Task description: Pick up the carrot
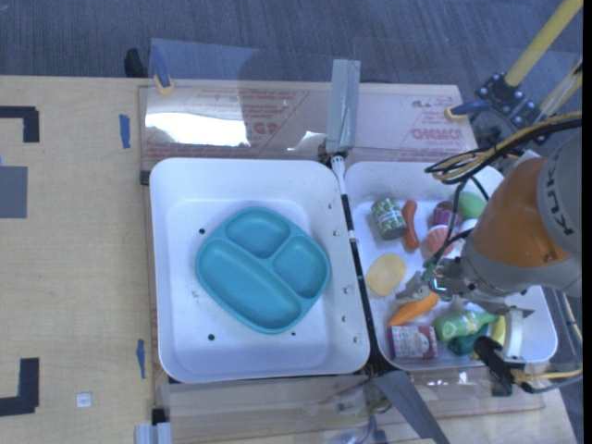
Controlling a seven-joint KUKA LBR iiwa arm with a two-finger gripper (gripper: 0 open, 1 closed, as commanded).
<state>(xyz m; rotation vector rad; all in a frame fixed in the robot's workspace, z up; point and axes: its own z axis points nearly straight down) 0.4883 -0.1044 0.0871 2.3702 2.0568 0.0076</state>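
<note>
Table (65, 248) carries two white bins. Left bin (176, 322), well left of the tool, holds a teal divided plate (263, 266). Right bin (370, 178) surrounds the tool (437, 283). Arm (518, 229) enters from the right. Carrot (413, 310) lies just below the tool, beside it; contact cannot be confirmed. Tool opening cannot be determined.

The two bins (176, 276) look like smooth white plastic with a soft sheen; the divided plate (264, 268) in the left one is teal plastic, matt to satin; the bench (74, 276) shows pale wood grain, unvarnished in look; a clear glossy sheet (213, 109) at the far edge throws glare; the carrot (413, 310) looks like smooth orange plastic; the arm's band (518, 220) is glossy orange.
</note>
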